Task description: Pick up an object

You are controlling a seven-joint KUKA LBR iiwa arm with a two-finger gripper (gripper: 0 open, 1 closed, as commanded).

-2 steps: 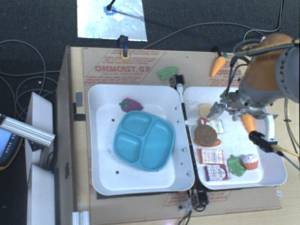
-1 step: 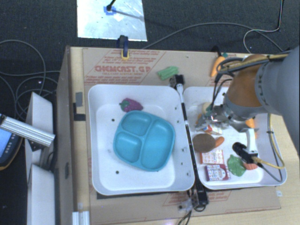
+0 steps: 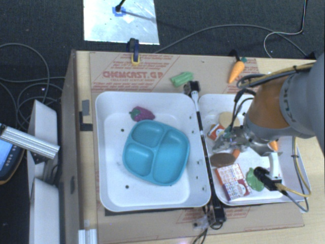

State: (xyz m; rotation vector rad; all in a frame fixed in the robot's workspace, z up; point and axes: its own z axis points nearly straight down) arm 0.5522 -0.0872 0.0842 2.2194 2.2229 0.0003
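The likeliest failure was a crowded grab; the gripper (image 3: 228,145) hung low in the right bin (image 3: 289,200) among closely packed things, so it could have nudged a neighbour or come up with nothing; a brown disc (image 3: 221,159) lay just below it, a red and white packet (image 3: 231,180) and a green piece (image 3: 254,179) nearer the front wall, a pale round thing (image 3: 226,119) behind; any of these could serve as the object to pick. The arm (image 3: 284,105) came in from the right, bent over that bin, wrist turned down toward the divider; whether the gripper was spread or pressed together could not be told. The left bin (image 3: 109,136) held a blue divided tray (image 3: 156,152) and a purple toy (image 3: 142,114); a toy carrot (image 3: 235,70) lay on the table beyond.
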